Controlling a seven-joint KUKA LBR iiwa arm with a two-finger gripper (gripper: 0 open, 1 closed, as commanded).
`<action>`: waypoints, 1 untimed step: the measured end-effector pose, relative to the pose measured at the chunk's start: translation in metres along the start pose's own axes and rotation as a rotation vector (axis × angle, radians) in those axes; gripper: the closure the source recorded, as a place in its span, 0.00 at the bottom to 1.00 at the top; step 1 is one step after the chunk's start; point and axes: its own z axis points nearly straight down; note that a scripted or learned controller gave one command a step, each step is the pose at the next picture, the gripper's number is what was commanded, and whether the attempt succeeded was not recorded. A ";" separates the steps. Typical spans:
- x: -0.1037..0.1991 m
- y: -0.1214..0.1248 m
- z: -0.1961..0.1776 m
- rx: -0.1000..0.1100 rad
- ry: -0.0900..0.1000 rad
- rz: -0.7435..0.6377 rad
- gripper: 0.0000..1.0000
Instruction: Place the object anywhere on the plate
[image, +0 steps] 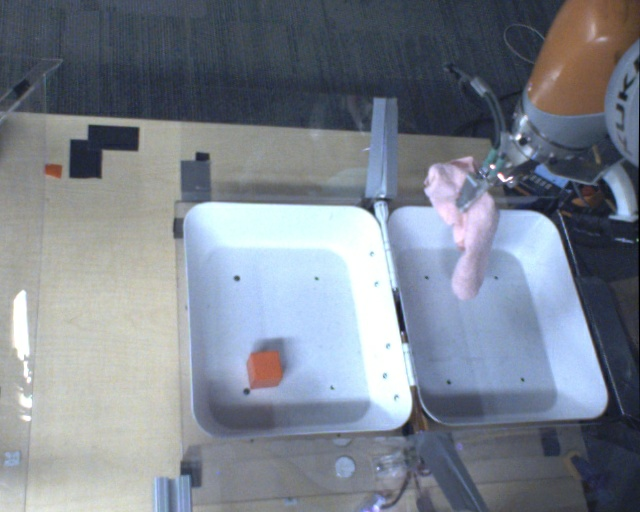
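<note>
A pink cloth (468, 232) hangs in the air above the back of the right bin (560, 330), its lower end dangling toward the bin floor. My gripper (480, 183) comes in from the upper right and is shut on the cloth's upper part, with cloth bunched on its left side. An orange block (265, 369) lies on the floor of the left bin (300, 250), near its front left.
A metal divider post (381, 150) stands behind the seam between the two bins. Black blocks (98, 148) and a small orange tab (53, 171) sit on the bench at the far left. Cables trail behind the arm at the upper right.
</note>
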 end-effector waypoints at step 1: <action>0.002 0.002 0.047 0.004 0.004 -0.006 1.00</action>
